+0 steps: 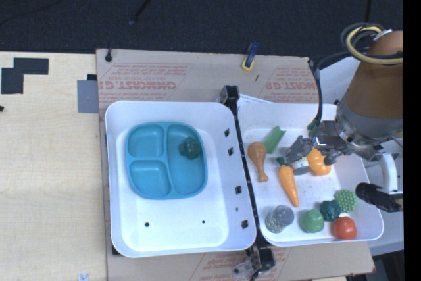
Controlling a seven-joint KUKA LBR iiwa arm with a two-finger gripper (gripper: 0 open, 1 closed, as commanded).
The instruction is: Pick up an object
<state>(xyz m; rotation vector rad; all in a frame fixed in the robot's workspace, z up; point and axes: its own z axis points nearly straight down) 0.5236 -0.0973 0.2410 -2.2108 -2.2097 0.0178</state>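
The bench carries two white bins side by side, and the arm hangs over the right bin, reaching in from the right. The left bin holds a blue divided tray with a small dark green thing in its upper right compartment; that side looks out of play for now.

To my eye this is the closing-in step of a pick. The gripper is low among the toys, its dark fingers spread open, with nothing held between them. An orange-yellow toy sits just beside them on the right, and the carrot lies just below. Which of the two it is aiming at I cannot tell. The next move would need the fingers centred over one piece, lowered, then closed, before any lift.

Room is tight there. A drumstick and a green wedge lie to the left, nearer the wall between the bins. Along the near edge sit a grey round piece, a green ball, a broccoli piece and a red tomato, well apart from the fingers. The barest floor is between the carrot and the broccoli piece.
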